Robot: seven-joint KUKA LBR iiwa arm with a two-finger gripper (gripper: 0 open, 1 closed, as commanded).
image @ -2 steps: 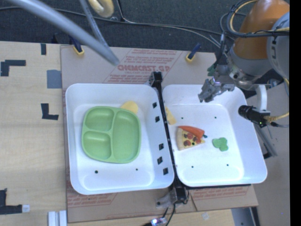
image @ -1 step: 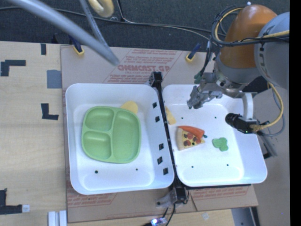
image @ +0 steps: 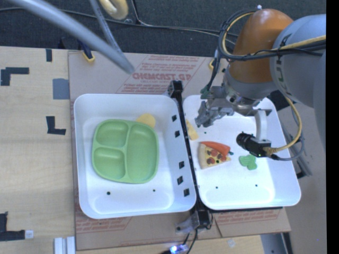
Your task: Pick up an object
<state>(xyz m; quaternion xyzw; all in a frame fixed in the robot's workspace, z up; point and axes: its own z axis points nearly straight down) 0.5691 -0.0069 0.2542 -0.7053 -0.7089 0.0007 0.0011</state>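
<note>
The desk point(image: 32, 142) is carrying two shallow white bins side by side on a sheet of cardboard point(image: 153, 70). The arm point(image: 275, 52) is reaching in from the right and hanging over the right bin point(image: 280, 192). In the left bin point(image: 85, 194) a green tray point(image: 126, 151) with three compartments is lying flat, and a small yellow piece point(image: 146, 120) is touching its upper right edge. In the right bin a pizza slice toy point(image: 212, 155) is lying near the divider, with an orange carrot point(image: 217, 146) just above it and a small green piece point(image: 247, 162) to its right. The gripper point(image: 204, 119) is hovering near the upper left corner of the right bin, apart from these toys. Its fingers are looking slightly parted, with nothing between them.
</note>
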